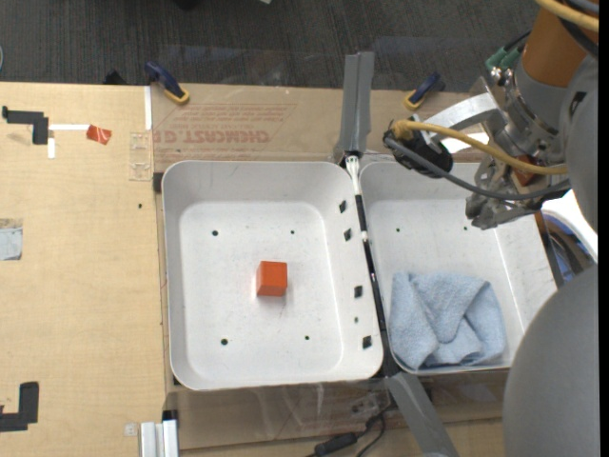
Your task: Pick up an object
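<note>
A small orange-red cube (pixel 272 279) rests near the middle of the left bin (pixel 190 350). A crumpled light-blue cloth (pixel 447 320) lies in the near part of the right bin (pixel 419 217). My gripper (pixel 487 209) hangs over the far right part of the right bin, above and behind the cloth and well to the right of the cube. Nothing shows in its grasp.
A grey divider (pixel 357 112) runs between the two bins, with black clips along the shared rim. The yellow cable and black plug (pixel 419 152) on the arm hang over the right bin's far edge. Cardboard (pixel 238 127) and wooden bench (pixel 67 274) lie beyond and left.
</note>
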